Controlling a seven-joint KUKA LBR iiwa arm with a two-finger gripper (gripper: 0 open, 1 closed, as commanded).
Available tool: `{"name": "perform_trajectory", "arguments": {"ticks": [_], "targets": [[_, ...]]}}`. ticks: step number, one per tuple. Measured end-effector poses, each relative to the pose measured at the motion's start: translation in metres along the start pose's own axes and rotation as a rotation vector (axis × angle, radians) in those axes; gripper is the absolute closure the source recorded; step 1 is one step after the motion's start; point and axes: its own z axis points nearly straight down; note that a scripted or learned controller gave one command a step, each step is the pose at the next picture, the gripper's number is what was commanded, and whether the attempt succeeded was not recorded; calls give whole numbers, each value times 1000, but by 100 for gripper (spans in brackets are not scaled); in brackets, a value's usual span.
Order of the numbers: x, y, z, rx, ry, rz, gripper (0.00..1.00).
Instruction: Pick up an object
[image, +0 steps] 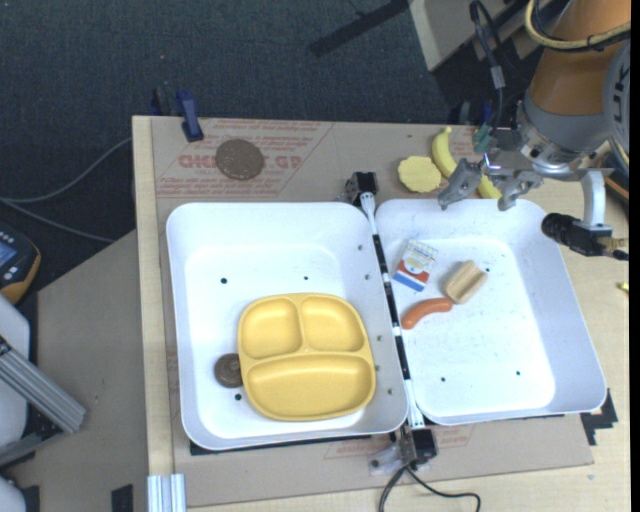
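Observation:
My gripper (484, 190) hangs above the far edge of the right bin (560, 330), its two fingers spread apart with nothing between them. Below it in that bin lie a small white, red and blue packet (415, 266), a tan block (463, 281) and an orange sausage (427, 312). The left bin (200, 300) holds a yellow divided plate (303, 355) and a brown disc (229, 371) at the plate's left edge.
Behind the right bin a yellow banana (446, 152) and a yellow round piece (420, 174) lie on the board. A brown disc (239, 158) and a blue clip (187, 115) sit at the far left. A black part (575, 232) sticks out over the right bin's far right.

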Motion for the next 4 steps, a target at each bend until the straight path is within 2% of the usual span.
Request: {"name": "perform_trajectory", "arguments": {"ticks": [1, 2, 3, 4], "targets": [[-35, -22, 168, 3, 3, 7, 0], [-34, -18, 148, -9, -2, 2, 100], [-34, -18, 149, -8, -1, 2, 0], [-49, -82, 163, 7, 2, 4, 0]]}}
